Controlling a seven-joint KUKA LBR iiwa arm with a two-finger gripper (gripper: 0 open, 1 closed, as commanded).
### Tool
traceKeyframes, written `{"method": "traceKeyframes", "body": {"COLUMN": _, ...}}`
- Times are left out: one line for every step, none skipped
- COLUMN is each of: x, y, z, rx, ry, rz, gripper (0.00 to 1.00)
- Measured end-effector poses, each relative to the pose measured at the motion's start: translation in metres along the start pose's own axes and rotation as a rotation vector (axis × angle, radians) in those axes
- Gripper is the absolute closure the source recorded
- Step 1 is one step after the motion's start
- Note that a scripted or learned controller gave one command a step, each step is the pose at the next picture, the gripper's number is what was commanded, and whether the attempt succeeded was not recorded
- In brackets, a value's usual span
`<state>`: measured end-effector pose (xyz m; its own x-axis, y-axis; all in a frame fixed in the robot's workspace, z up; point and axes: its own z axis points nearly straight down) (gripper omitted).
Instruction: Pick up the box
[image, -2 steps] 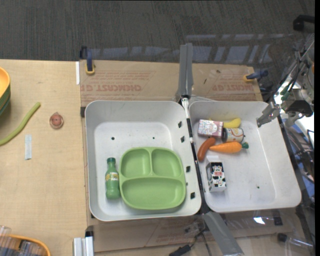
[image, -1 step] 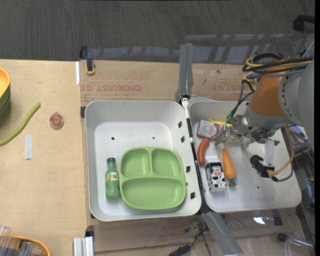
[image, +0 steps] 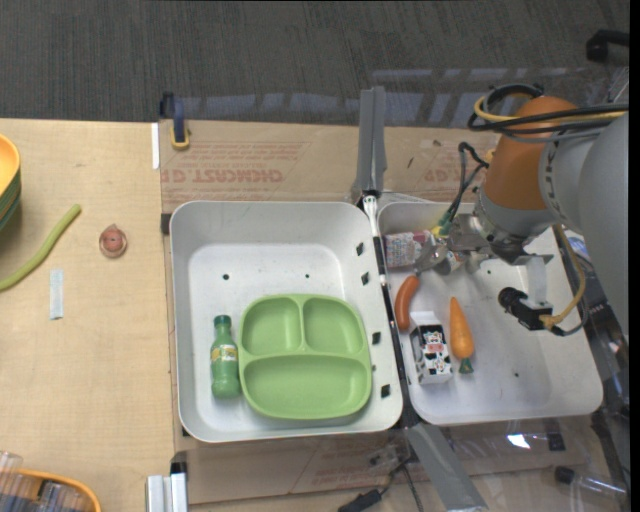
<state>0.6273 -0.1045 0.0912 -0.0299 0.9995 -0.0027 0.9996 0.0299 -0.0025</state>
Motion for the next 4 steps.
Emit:
{"method": "traceKeyframes", "body": {"x": 0.003, "y": -0.023, "z": -0.080, "rx": -0.001, "ry": 0.001, "rz": 0.090, "gripper": 0.00}}
{"method": "traceKeyframes", "body": {"x": 0.050, "y": 0.018, "z": -0.100, "rx": -0.003, "ry": 0.001, "rz": -0.183, "gripper": 0.00}}
{"method": "traceKeyframes", "body": {"x": 0.052, "y": -0.035, "z": -0.100, "rx": 0.001, "ry": 0.002, "rz": -0.064, "gripper": 0.00}}
{"method": "traceKeyframes", "body": {"x": 0.070, "y": 0.033, "z": -0.100, "rx": -0.001, "ry": 0.001, "rz": -0.002, "gripper": 0.00}}
